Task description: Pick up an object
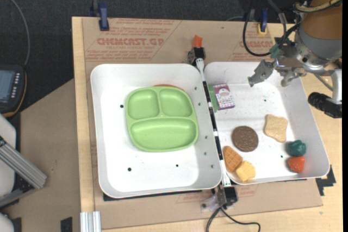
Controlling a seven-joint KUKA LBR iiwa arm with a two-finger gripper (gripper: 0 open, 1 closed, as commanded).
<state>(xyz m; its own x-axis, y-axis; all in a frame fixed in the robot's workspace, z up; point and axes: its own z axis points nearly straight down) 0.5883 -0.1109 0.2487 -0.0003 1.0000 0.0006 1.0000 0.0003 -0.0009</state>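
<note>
My gripper [271, 79] hangs over the far part of the right bin [255, 108], open, with nothing between its fingers. Left of it a small purple and white packet [223, 98] lies near the bin's left wall. Nearer the front lie a round brown cookie [246, 138], a tan toast piece [275, 127], a waffle piece [232, 157] and a yellow chunk [246, 171]. A teal object [297, 146] and a red one [296, 164] sit in the front right corner.
A green divided plate [161, 118] lies in the left bin [109, 133], with something orange-red peeking out behind it. Clamps [197, 53] and cables sit at the bins' far edge. The grey arm [321, 35] comes in from the right.
</note>
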